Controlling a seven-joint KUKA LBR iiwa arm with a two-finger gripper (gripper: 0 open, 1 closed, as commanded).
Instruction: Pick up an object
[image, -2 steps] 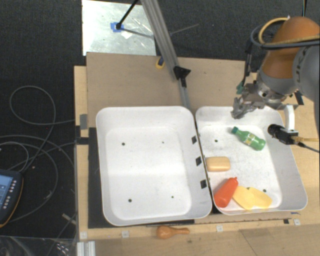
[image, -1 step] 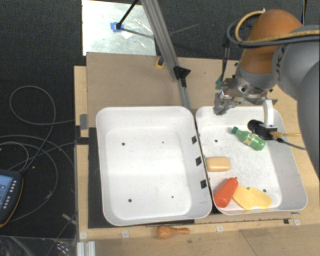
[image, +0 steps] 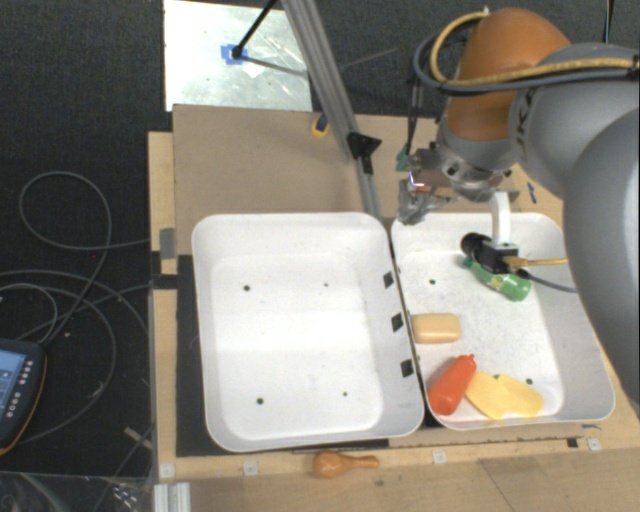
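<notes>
In rt bin (image: 530, 335), tan rounded block (image: 436, 327), flat yellow slab (image: 505, 396)

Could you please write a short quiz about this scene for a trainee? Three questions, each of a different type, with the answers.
1. True or false: the beige block lies in the left bin.
2. The gripper is above: A) the far corner of the right bin, beside the divide; B) the middle of the left bin; C) the yellow object.
3. Which object lies outside both bins?
Key: 1 false, it lies in the right bin. 2 A. 3 the orange-brown object, in front of the bins.
</notes>
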